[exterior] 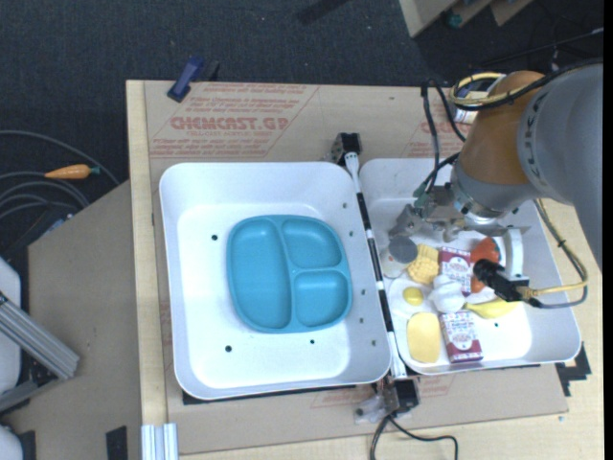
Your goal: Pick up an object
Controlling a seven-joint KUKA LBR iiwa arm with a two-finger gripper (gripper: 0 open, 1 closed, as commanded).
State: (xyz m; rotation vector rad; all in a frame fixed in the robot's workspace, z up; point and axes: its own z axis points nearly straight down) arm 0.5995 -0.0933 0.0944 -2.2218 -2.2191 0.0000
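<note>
The right bin [551, 338] holds a heap of small toy items. Among them are a grey round piece [402, 250], a yellow oval piece [423, 336], a red and white carton [463, 337], a second carton [454, 268], white pieces [446, 293], an orange-red piece [487, 250] and a yellow banana-like piece [494, 307]. My gripper [416, 220] hangs low over the far left part of this bin, just above the grey round piece. The wrist hides what lies under it. I see nothing clearly held.
The left bin [192, 209] carries a blue divided plate [287, 272] in its middle. The arm's orange band [498, 142] and grey body cover the right bin's far right corner. Cables [556, 290] run across that bin's right side. A blue clip [187, 78] lies on the cardboard behind.
</note>
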